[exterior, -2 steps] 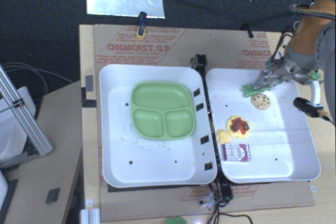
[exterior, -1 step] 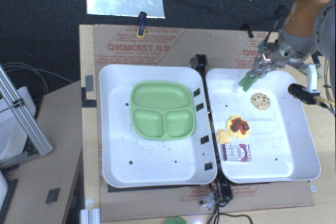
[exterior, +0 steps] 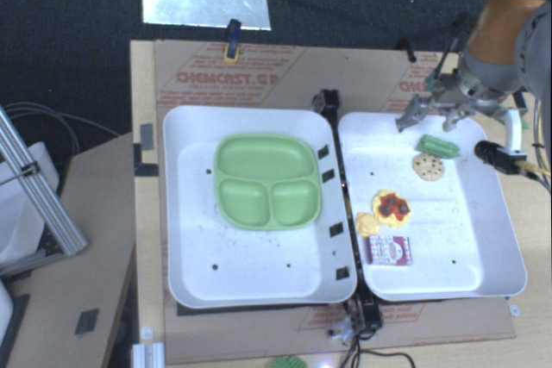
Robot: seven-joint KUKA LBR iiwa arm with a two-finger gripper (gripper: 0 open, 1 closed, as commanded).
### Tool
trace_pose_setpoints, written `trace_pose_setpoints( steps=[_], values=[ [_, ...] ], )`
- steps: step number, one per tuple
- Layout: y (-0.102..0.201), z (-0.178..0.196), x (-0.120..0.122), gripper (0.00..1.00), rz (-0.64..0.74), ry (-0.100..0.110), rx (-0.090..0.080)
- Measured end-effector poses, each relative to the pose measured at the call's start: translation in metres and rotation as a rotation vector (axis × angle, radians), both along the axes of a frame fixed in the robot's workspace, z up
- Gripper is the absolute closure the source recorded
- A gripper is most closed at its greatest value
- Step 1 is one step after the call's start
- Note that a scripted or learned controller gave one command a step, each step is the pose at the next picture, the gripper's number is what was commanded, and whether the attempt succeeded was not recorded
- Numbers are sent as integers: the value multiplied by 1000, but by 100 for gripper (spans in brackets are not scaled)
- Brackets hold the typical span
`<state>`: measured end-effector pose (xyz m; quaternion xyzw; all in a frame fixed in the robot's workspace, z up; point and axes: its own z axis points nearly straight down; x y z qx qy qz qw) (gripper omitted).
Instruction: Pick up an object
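"GENCAST" is read faintly on the brown cardboard sheet (exterior: 250, 69). Four items are counted in the right white bin (exterior: 496, 220): green oblong block (exterior: 439, 146), round biscuit (exterior: 428, 167), yellow-red pastry (exterior: 388, 209), red packet (exterior: 389, 250). The two-finger gripper (exterior: 429, 118) is seen spread apart, far of the block.

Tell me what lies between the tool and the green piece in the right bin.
Nothing visible. The tool hangs above the right bin's far edge, and the green piece lies just beneath it. The cookie sits beyond, nearer the camera.
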<state>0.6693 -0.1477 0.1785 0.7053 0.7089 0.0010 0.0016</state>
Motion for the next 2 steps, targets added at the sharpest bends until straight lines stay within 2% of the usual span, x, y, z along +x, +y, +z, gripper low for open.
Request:
trace_pose_setpoints(
  steps=[1,2],
  values=[
    [-28,-31,-1,0,-6,3,-1],
    [-61,-31,-10,0,-6,1,-2]
  ],
)
